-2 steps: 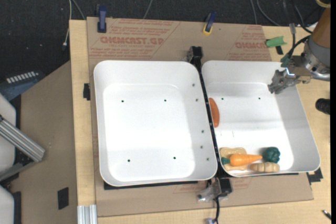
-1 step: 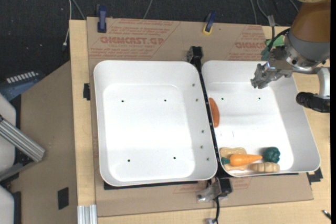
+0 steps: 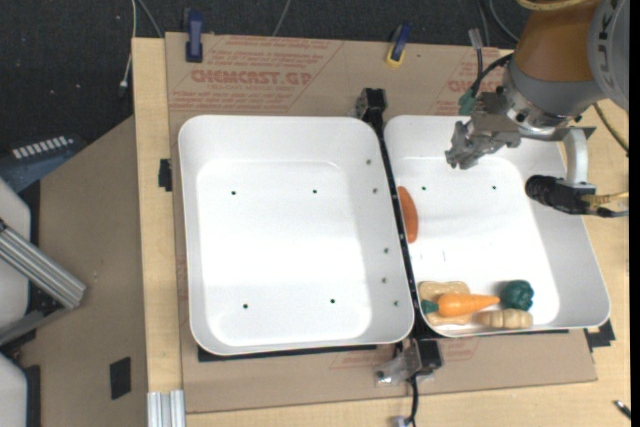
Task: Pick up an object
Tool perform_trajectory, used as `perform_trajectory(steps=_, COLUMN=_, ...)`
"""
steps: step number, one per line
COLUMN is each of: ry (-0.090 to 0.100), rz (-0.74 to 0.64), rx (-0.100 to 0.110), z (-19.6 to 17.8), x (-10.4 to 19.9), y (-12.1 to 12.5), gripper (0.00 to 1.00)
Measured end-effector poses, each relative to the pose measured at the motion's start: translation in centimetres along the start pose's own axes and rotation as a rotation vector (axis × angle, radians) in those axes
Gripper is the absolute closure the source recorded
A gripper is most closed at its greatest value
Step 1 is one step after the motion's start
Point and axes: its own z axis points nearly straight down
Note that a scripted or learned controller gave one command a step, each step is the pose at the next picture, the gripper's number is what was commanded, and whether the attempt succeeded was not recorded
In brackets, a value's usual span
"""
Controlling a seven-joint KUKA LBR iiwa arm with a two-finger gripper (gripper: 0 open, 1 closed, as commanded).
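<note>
Carrot [image 3: 467, 304] far from raised pincer [image 3: 467, 153]

1 fixed camera looked down on the bench [image 3: 300, 65] from above, at a slant rather than straight overhead. It sat far enough back that both white bins fell fully inside the frame, the left bin [image 3: 290, 140] and the right bin [image 3: 560, 255] lying side by side across the middle. The far edge of the bench ran near the top of the picture, with dark floor and cables beyond it, and the near edge sat at the bottom. The arm [image 3: 565, 25] entered from the right side of this view, its upper part cut off by the frame's corner.
</note>
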Motion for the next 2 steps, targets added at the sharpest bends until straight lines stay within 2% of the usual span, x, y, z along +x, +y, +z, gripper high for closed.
perform_trajectory(steps=1, ry=0.0, rz=-0.001, rx=0.001, z=0.9, x=5.8, y=0.9, gripper=1.0)
perform_trajectory(steps=2, ry=0.0, rz=0.0, rx=-0.001, z=-0.2, x=10.7, y=1.1, gripper=1.0)
